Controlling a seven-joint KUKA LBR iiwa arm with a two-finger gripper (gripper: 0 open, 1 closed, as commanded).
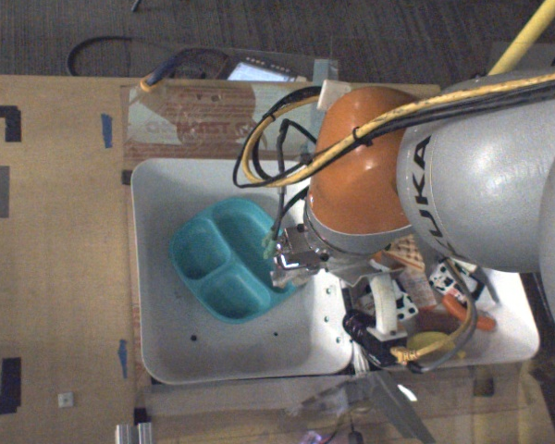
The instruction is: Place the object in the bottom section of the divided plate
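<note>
A teal divided plate (224, 259) lay tilted in the left white bin (166, 340), which sat on the brown tabletop (55, 248). The end effector (291, 259) hung at the plate's right rim, just below the arm's orange band (356, 169), and whether it was open, closed, or holding anything could not be told, since the wrist hid most of it. Right of the plate, in the right white bin (518, 326), a clutter of small objects (425, 294) lay under the grey arm (486, 174); which of them was the task's object could not be told. Yellow and black cables (268, 137) looped above the plate.
</note>
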